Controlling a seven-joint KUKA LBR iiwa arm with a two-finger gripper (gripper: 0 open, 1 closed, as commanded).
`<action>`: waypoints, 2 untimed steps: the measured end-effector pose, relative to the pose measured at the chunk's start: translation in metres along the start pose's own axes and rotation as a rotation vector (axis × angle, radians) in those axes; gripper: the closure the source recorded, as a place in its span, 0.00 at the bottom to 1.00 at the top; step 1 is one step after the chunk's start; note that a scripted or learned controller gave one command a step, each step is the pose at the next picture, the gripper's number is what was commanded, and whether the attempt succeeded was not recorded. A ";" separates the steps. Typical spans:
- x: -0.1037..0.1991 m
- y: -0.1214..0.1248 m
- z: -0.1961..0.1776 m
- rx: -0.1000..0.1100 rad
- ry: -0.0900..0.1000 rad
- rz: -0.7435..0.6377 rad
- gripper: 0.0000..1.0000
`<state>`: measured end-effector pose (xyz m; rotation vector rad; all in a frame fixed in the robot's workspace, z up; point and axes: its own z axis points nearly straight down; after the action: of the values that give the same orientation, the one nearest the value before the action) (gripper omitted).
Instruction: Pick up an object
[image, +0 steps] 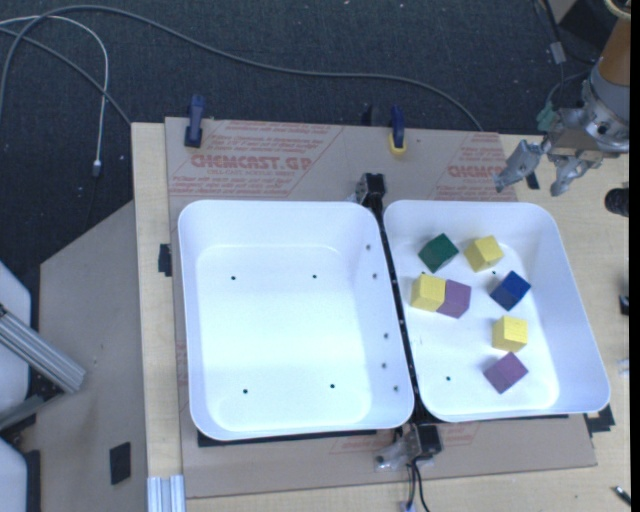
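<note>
The left bin (285, 320) sits far down-left of the jaws; the right bin (560, 300) lies just below them, its rim the nearest obstacle. The gripper (545, 172) hangs above the bench outside that rim, jaws spread with nothing between. Below it, loosely scattered: green block (437, 252), yellow block (483, 252), blue block (511, 290), a second yellow block (428, 292) touching a purple block (454, 298), then another yellow (509, 332) and purple (505, 371) farthest down.
</note>
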<state>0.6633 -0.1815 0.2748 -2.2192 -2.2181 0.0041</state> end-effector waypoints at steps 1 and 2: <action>0.000 0.001 -0.003 -0.006 -0.001 -0.001 0.00; 0.011 0.002 0.048 -0.001 0.000 -0.001 0.00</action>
<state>0.6652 -0.1707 0.2271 -2.2183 -2.2198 0.0029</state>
